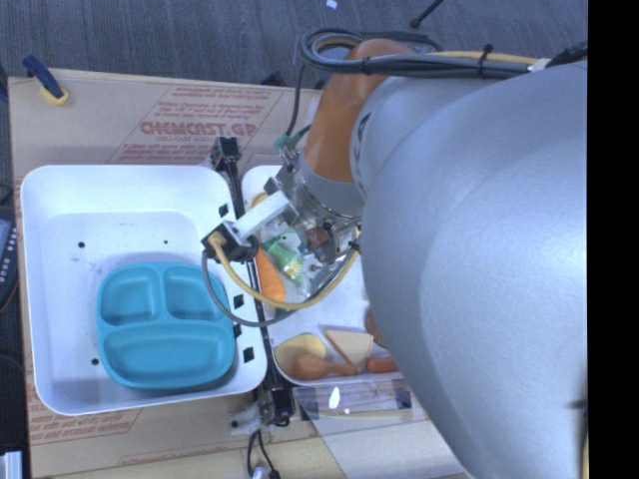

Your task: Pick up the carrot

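Bench, cardboard-covered [180,118], carried two shallow white bins side by side; you had the left bin [60,267] and the right bin [262,183] under one slanted overhead view.

Item 1: carrot [270,279]. It lay directly beneath the gripper [290,242], at the inner edge of the right bin beside the wall shared with the left bin. You could see its orange body partly covered by the gripper's hardware and by a green piece [288,259] just beside it. Whether it sat between the fingers, you could not tell; the same went for whether the fingers were spread or closed, as brackets and cable hid them.

Handling, judged: it looked like a light, stiff toy with a smooth, likely slippery skin, and not fragile. You would have done best to take it across the thick middle, squeezing across its width, since the tapered end would tend to slide out.

Orientation: its long axis ran from under the gripper toward the near edge of the bin, slightly slanted. Which end was the tip, you could not tell.

Item 2: blue divided tray [165,327], in the left bin, well away from the gripper.

Item 3: other toy foods [329,352], tan and orange, at the near end of the right bin, below the gripper and apart from it.
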`<state>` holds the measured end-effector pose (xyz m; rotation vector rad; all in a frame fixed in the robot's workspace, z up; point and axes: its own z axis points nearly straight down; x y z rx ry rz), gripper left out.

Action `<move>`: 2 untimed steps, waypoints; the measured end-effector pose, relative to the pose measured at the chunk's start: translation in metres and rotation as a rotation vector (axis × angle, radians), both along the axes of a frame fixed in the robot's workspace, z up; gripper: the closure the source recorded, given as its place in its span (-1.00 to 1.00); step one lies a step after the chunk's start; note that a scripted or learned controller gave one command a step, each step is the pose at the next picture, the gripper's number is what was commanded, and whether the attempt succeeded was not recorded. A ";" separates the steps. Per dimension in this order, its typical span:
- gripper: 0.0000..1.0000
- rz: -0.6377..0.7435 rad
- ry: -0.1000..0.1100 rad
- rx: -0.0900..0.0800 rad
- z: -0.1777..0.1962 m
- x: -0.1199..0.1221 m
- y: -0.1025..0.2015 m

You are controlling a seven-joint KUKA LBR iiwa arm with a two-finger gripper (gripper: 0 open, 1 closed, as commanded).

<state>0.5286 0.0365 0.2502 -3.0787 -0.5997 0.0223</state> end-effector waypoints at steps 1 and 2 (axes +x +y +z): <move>-1.00 -0.156 0.007 -0.001 -0.064 -0.005 -0.040; -1.00 -0.156 0.005 0.000 -0.063 -0.004 -0.039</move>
